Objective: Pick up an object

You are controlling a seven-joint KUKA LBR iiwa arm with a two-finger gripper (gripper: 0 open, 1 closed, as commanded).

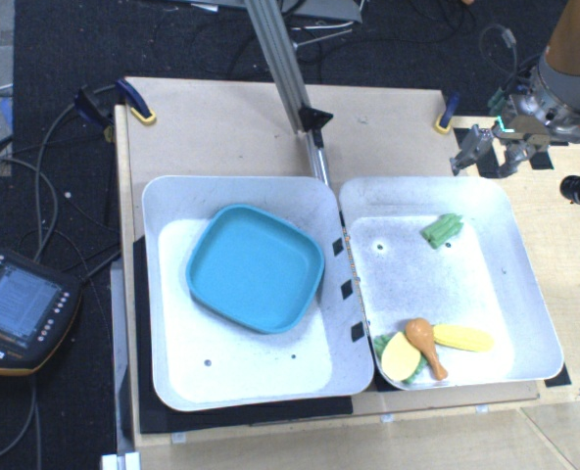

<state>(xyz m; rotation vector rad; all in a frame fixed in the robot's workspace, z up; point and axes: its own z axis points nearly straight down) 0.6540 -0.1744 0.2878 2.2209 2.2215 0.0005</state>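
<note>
Hand (pixel 488 155) upper right of frame, above right bin (pixel 525 272), fingers spread, nothing btwn them. Green piece (pixel 442 229) in bin's upper part; orange (pixel 423 341) & yellow (pixel 462 338) pieces lower right. Blue plate (pixel 256 267) in left bin (pixel 168 292).

Arm (pixel 569 27): comes in at the far right corner of the scene, with the orange band at the very top and a grey section below it.
Wrist (pixel 555 106): grey and bulky, carrying a small green light on its left side and dark blocks around it.
Gripper (pixel 484 155): reaches out to the left from the wrist, at the far right of the scene, above the bench and beyond the far edge of the right bin.
Fingers (pixel 466 157): dark and short, too small and cluttered to tell how they stand.
Load: nothing can be seen between the fingers.
</note>
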